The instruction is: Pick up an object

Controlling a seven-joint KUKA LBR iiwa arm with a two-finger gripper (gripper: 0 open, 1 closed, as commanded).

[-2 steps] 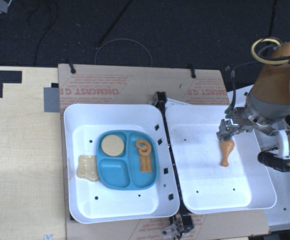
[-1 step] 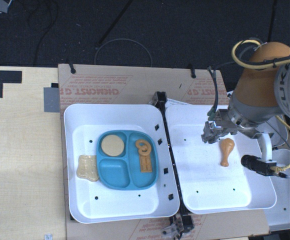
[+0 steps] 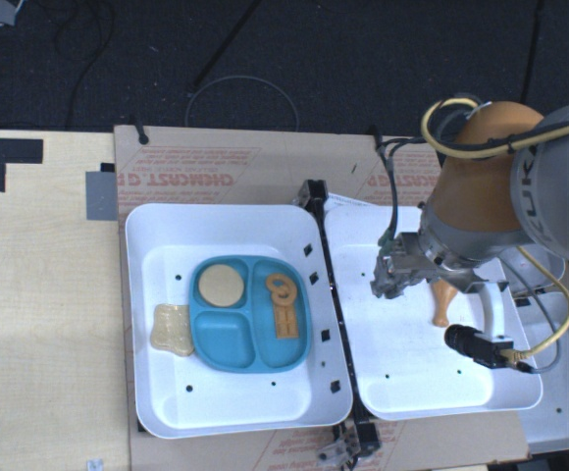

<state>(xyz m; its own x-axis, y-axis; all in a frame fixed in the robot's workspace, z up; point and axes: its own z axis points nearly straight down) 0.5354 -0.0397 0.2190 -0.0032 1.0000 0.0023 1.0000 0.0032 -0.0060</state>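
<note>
My gripper [image 3: 389, 281] hangs low over the left part of the right bin [image 3: 412, 391], under the grey arm with its orange band. A small tan, peg-like object [image 3: 443, 302] lies in the right bin just to the right of the gripper, partly hidden by the wrist. In the left bin [image 3: 157, 400] sits a blue divided plate [image 3: 231, 346]. The plate holds a round tan disc [image 3: 220, 285] and a wooden key-shaped piece [image 3: 284, 304].
A pale yellow lump [image 3: 172, 329] lies in the left bin against the plate's left edge. A black divider [image 3: 329, 302] runs between the two bins. Cardboard [image 3: 226, 170] lies under the bins, with the wooden bench top [image 3: 39, 292] to the left.
</note>
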